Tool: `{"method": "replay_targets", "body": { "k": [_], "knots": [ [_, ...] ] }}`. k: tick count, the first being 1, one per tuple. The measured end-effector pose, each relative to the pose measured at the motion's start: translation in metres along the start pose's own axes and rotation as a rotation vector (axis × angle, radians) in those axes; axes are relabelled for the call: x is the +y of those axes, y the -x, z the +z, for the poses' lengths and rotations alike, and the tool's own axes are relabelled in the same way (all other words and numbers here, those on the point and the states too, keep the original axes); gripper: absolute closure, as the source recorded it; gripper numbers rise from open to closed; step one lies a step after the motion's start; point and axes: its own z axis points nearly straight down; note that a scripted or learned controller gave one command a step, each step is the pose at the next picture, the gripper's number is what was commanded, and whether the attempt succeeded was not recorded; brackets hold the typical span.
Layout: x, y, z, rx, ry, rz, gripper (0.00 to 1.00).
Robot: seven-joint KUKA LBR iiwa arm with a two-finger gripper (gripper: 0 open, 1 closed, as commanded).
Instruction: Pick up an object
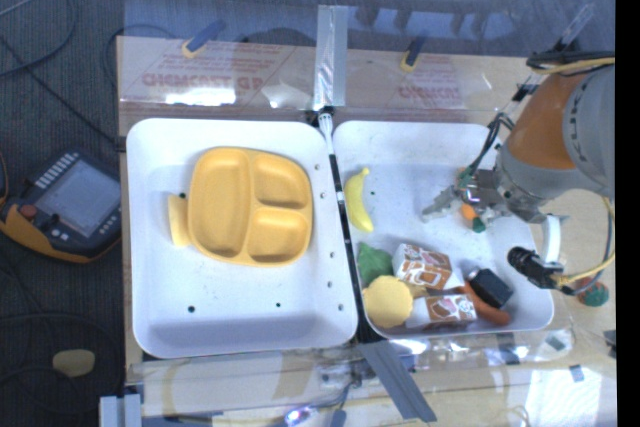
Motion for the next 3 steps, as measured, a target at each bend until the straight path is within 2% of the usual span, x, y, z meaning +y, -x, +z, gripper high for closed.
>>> {"method": "replay_targets", "body": {
  "k": [1,2,3],
  "knots": [
    [0.001,-0.001,-0.01,0.001,0.003,-0.001,1.0],
    [0.065,-0.051,-0.052,-0.002,-0.039,-0.077,1.0],
    [0.085,-0.122,-0.107,-0.006,-0.01,-0.203,1.0]
  ]
}}
